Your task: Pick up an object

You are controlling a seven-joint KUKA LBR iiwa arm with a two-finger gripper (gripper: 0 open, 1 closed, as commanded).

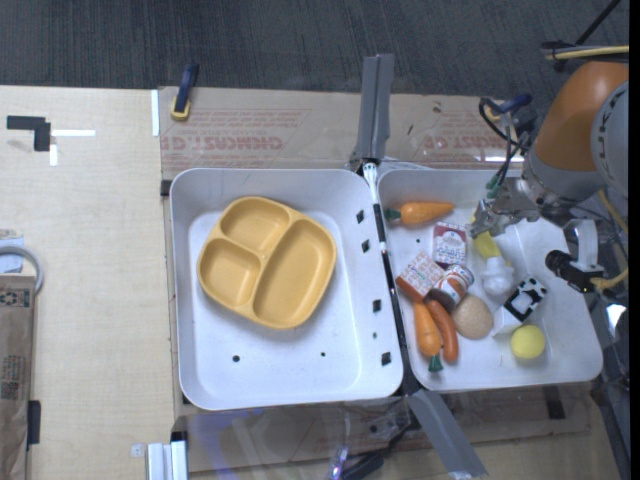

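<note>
White right bin [560, 368] on the worktop holds my targets. The gripper [492, 211] hangs at its upper right; I cannot tell its state. A yellow piece [487, 245] lies just below it, long axis roughly up-down in view.

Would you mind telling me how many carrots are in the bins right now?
3, all in the right bin. One carrot lies near its far-left corner. Two more, one orange and one redder, lie side by side near its front-left. Others could be hidden under the clutter.
</note>
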